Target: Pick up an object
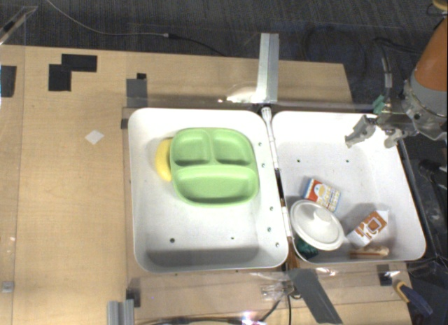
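Gripper (376, 133) sits over the far right part of the right bin (402, 197), jaws apart, nothing between them. Two fingers (359, 132) visible, hanging above bare bin floor, well apart from every object.

Right bin contents, all bunched at the near side: small carton with blue and orange print (321, 195), white bowl (317, 223) just in front of it and touching or nearly so, a dark teal thing (303, 249) tucked under the bowl's near edge (can't tell what it is), second small carton with brown print (370, 226) to the bowl's right, wooden stick-like piece (369, 251) along the near wall.

Left bin (154, 239): green divided plate (213, 165) at the far half, yellow item (162, 160) poking out from under its left edge.

Count: 2 bins, 2 cartons, 1 bowl, 1 plate, 1 yellow item, 1 stick.
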You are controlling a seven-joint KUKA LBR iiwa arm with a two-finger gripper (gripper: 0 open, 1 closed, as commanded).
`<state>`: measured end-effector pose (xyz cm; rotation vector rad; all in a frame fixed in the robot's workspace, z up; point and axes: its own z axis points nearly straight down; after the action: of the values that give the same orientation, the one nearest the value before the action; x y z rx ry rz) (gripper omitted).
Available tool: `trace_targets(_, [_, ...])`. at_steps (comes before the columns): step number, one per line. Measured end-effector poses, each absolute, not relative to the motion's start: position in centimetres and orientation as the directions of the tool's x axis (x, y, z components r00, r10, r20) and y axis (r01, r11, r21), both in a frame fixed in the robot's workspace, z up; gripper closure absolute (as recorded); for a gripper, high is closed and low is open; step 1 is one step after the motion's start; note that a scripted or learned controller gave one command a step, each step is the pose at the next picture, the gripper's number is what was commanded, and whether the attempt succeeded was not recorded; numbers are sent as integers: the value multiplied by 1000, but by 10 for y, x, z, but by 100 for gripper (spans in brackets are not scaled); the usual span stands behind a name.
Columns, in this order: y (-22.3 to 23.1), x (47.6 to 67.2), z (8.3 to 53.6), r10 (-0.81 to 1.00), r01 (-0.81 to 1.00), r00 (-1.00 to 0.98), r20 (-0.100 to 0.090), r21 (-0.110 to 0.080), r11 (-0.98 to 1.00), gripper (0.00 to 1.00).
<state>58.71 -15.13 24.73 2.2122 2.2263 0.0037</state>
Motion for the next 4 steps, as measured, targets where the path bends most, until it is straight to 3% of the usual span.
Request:
trace_targets(1, [-109,601,88,1000,1000,4,-1,9,-4,0])
trace_targets(2, [-110,604,101,1000,1000,4,-3,16,-4,100])
trace_targets(3, [-110,604,101,1000,1000,4,-3,16,-4,0])
trace_targets(4, [-86,569,89,1000,1000,-10,0,6,10,0])
